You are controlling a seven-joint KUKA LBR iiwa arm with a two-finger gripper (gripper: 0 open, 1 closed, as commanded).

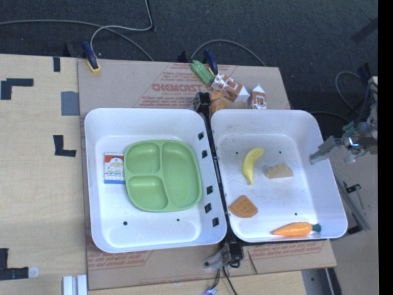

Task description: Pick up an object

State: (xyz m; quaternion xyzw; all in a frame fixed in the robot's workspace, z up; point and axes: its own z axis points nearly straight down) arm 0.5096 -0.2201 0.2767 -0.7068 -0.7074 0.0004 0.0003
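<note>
Fingers: honestly can't tell, the gripper (328, 147) is a blur just past the right bin's (310, 123) right edge. Inside that bin sit a banana (251, 163), a bread piece (279, 172), a cookie (244, 207) and a carrot (295, 229) along the front edge. The left bin (98, 125) holds a green plate (163, 175) touching a small card (113, 168).

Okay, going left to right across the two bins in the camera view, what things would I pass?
Small card → green divided plate → orange cracker → banana → tan bread piece → carrot. The arm's pincer sits just past the right bin's edge.
</note>
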